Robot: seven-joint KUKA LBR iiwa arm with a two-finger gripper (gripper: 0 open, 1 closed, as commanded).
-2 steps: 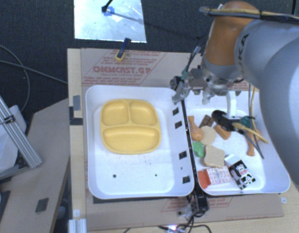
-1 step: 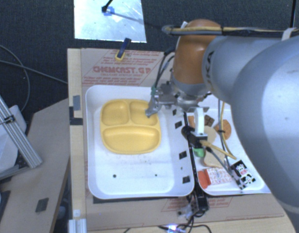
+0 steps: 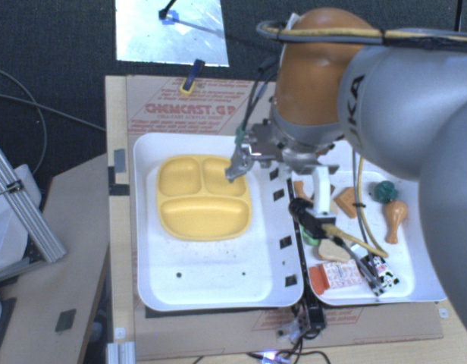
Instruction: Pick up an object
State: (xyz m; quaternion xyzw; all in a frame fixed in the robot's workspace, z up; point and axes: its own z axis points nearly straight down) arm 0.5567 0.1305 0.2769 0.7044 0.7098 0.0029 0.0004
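One pincer (image 3: 238, 165) over yellow tray (image 3: 203, 198).

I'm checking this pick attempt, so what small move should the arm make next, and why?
Probably a short drop straight down toward the yellow divided plate. The gripper sits over the plate's upper right rim in the left bin, with nothing seen between its fingers, so nothing is picked yet. The small items, like the orange drumstick, lie away in the right bin.
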